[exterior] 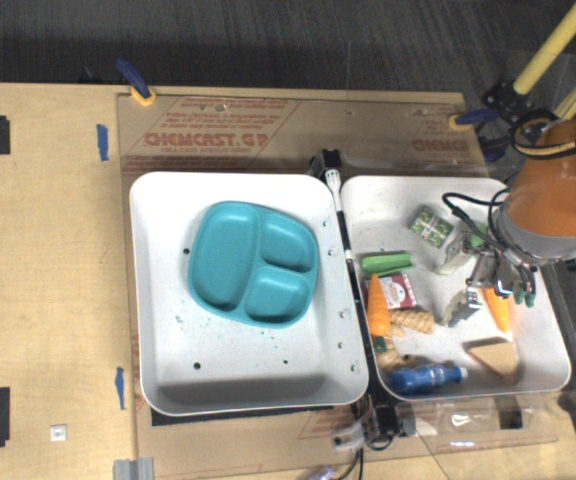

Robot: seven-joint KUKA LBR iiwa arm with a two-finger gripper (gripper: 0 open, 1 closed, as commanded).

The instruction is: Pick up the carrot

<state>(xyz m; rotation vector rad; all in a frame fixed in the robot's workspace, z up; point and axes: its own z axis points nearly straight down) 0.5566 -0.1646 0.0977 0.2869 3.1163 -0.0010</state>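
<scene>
Teal divided plate (253, 261) in the white left bin (158, 298). In the white right bin (553, 353): orange carrot (378, 310), green stick (385, 263), blue bottle (426, 377), tan wedge (495, 356), red-and-white packet (400, 291). Pale brown surface (38, 268) with black marks.

Grey arm (558, 183) entering from the right edge, orange band above its wrist, wrist tilted down over the right white bin (543, 363), gripper (488, 293) low inside it, dark cables looping beside the wrist
</scene>
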